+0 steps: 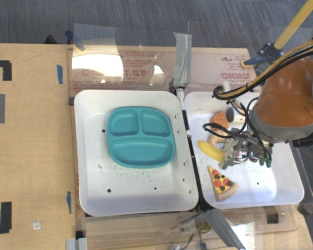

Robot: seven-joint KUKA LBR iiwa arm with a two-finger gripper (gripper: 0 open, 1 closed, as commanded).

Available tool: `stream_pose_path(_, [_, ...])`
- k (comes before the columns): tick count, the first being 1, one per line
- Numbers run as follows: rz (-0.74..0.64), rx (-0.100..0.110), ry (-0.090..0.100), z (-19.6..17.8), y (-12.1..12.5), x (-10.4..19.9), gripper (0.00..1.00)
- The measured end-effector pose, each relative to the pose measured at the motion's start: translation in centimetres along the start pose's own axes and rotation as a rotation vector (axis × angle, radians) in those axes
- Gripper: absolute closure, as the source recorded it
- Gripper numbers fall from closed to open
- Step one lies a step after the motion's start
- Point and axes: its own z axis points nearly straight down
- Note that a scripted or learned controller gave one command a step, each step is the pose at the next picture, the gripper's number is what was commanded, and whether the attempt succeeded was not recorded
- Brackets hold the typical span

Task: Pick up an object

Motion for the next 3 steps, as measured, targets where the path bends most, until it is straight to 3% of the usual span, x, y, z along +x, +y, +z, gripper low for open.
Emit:
stream_pose_path(1, [0.446,0.002,0.007,0.3,9.4,1.5,1.00])
stream_pose_path(2, [0.665,0.001,0.007,-2.7,18.1,6.7,1.00])
stream_pose_path(3, [0.766,0.005,0.009,-3.0,25.6,8.5,1.00])
